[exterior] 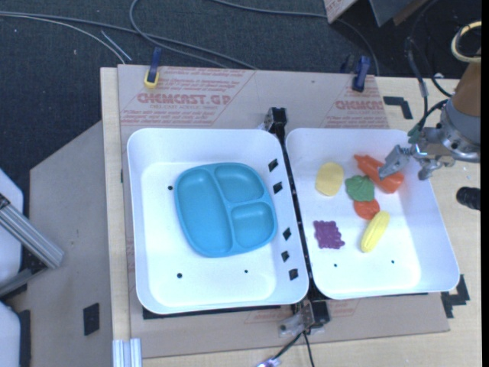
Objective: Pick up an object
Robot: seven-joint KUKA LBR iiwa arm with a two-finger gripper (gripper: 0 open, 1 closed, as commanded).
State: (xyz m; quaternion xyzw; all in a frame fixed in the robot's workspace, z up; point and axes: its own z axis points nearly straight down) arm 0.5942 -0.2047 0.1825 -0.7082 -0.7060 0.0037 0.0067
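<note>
Across two white bins, toy food waits on the right.

Leftmost, the left bin (145, 205) holds a blue divided plate (225, 207). Beyond it, the right bin (428, 258) holds a purple grape bunch (329, 235), a pale yellow piece (330, 179), a green leafy piece (360, 187), a small red piece (367, 208), a yellow corn cob (374, 231) and an orange carrot (378, 172). Above the carrot's right end, the gripper (411, 164) has its fingers spread, pinching nothing.
</note>
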